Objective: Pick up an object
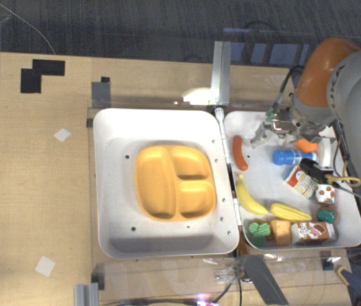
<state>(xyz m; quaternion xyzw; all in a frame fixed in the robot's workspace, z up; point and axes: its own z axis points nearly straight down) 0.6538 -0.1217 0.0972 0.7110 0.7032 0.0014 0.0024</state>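
Note:
The right bin (265, 174) holds several toy foods. A red sausage (240, 153) lies by its left wall, with a banana (249, 197) and a yellow corn cob (290, 211) below it. A blue bottle (287, 157) lies near the middle, an orange carrot-like piece (306, 145) just above it. My gripper (275, 127) hangs over the bin's upper part, just above the blue bottle and right of the sausage. Nothing shows in its grasp. The grey arm with its orange band (321, 75) covers the bin's top right corner.
The left bin (117, 171) holds a yellow divided tray (173, 181). Along the right bin's lower edge sit a broccoli (259, 229), a tan block (281, 232) and a small carton (311, 233). A striped box (302, 181) lies at the right.

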